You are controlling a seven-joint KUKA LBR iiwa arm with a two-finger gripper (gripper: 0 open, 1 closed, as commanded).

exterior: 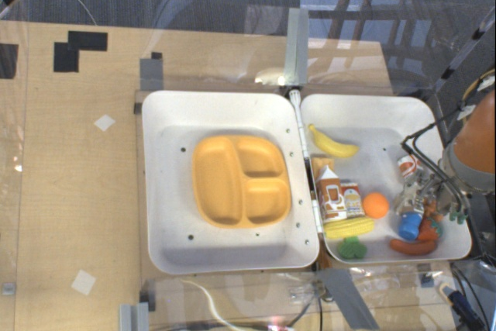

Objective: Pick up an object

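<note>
Left bin (155, 190): yellow divided tray (240, 182). Right bin (372, 108): banana (332, 142), carton (337, 198), orange (376, 205), corn (349, 227), broccoli (353, 247), blue cup (410, 227), red pepper (412, 246). Hand (422, 201) low over the cup; grip state unclear. Wooden counter (70, 167), grey carpet behind.

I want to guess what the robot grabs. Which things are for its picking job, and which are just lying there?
For the job:
claw, low in the right bin
banana
orange ball
little carton
corn cob
green broccoli piece
blue thing
red thing

Just lying about:
yellow divided tray, alone in the left bin
black tape marks on the bench
</note>
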